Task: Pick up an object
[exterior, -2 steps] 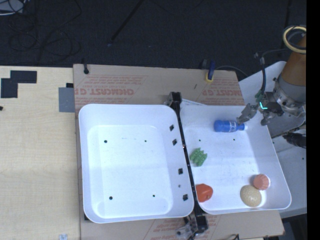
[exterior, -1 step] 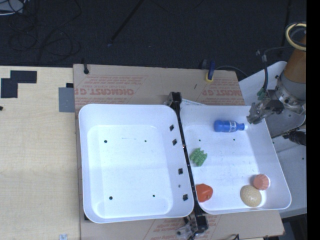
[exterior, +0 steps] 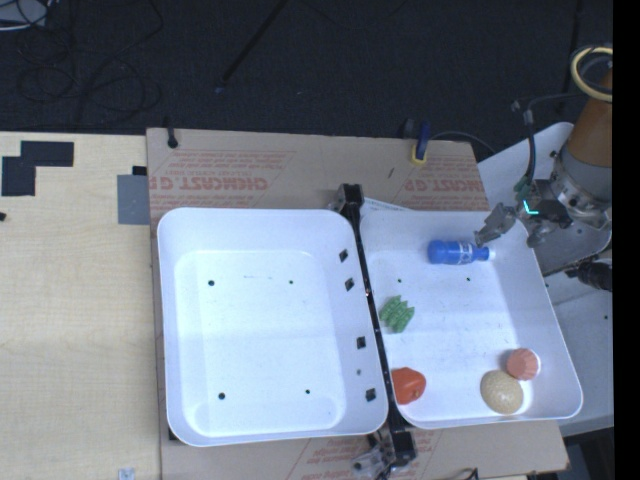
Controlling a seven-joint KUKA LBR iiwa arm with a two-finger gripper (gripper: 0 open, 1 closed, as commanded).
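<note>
In the right bin [exterior: 545, 313] a blue bottle [exterior: 458, 253] with a white cap lies on its side near the far wall. A green knobbly piece [exterior: 398, 314] sits by the divider, and a red object [exterior: 407, 384] rests at the near left corner. A beige ball [exterior: 502, 392] and a salmon-pink ball [exterior: 522, 364] lie together at the near right corner. My gripper [exterior: 518, 230] hangs at the bin's far right edge, just right of the bottle's cap. Its fingers are spread open with nothing between them.
The left bin [exterior: 170, 298] stands beside the right one, with a black clip strip [exterior: 362, 298] between them. Both rest on a cardboard sheet [exterior: 260, 163]. Cables [exterior: 530, 158] run by the arm at the right.
</note>
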